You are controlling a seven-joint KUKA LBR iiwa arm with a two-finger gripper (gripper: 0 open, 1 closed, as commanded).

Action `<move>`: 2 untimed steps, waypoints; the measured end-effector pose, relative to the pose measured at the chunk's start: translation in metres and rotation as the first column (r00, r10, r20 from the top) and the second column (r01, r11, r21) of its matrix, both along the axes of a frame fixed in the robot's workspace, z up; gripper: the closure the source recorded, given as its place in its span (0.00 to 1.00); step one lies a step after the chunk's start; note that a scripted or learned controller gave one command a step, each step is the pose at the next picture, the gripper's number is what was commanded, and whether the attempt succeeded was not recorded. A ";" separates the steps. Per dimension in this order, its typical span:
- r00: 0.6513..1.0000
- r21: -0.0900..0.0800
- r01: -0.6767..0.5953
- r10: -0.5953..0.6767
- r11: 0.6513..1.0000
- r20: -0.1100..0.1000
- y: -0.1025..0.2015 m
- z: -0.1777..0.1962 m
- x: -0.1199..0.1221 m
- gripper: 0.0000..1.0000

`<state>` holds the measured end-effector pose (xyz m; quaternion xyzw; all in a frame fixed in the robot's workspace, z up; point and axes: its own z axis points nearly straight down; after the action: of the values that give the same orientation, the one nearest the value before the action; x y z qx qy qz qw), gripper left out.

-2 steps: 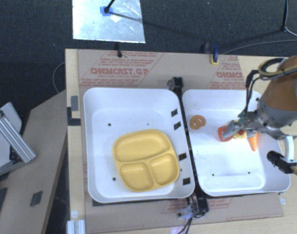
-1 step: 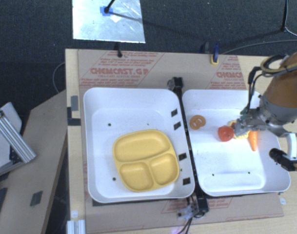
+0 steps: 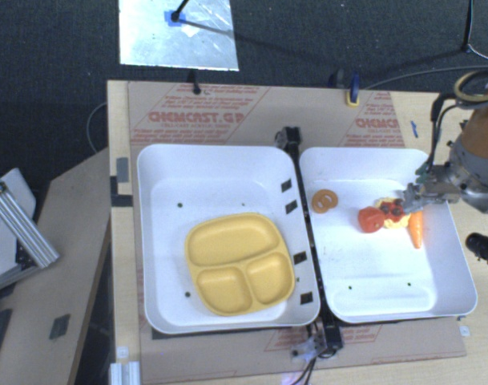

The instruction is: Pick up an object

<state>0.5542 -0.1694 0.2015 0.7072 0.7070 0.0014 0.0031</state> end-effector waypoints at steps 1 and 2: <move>1.000 0.000 -0.001 0.001 1.000 0.000 -0.011 0.051 0.001 1.00; 1.000 0.000 -0.005 0.005 1.000 0.001 -0.011 0.101 0.003 1.00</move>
<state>0.5570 -0.1802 0.3021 0.7054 0.7088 0.0018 0.0036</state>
